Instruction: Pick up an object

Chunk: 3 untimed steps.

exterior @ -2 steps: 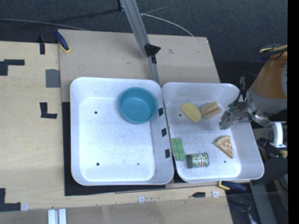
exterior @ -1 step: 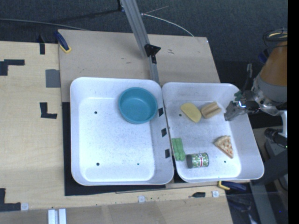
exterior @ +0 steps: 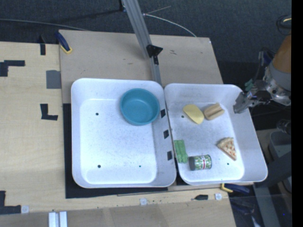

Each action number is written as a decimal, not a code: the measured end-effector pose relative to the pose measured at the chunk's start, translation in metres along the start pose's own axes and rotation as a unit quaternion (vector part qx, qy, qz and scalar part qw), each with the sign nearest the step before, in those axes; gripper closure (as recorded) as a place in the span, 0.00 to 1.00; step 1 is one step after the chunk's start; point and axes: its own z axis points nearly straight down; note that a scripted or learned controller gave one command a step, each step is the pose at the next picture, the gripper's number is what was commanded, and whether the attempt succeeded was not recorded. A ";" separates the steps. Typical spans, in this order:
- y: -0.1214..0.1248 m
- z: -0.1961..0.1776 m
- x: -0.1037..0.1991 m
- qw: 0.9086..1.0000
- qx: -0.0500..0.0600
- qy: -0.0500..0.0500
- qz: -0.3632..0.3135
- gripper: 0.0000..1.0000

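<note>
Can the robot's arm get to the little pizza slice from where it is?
Probably yes. The tool hangs over the right bin's far edge, and the pizza slice lies in that same bin, near that side. Nothing stands between them; the can and the brown roll lie off to the sides.

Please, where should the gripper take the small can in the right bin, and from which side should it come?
Grip the can across its round middle, coming straight from above. It lies on its side, and the green packet sits close at its left end, so a sideways approach seems riskier.
</note>
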 end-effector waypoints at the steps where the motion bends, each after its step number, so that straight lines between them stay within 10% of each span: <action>1: 0.005 0.013 0.054 1.000 0.003 0.001 -0.002 1.00; 3: 0.012 0.013 0.158 1.000 0.002 0.002 -0.003 1.00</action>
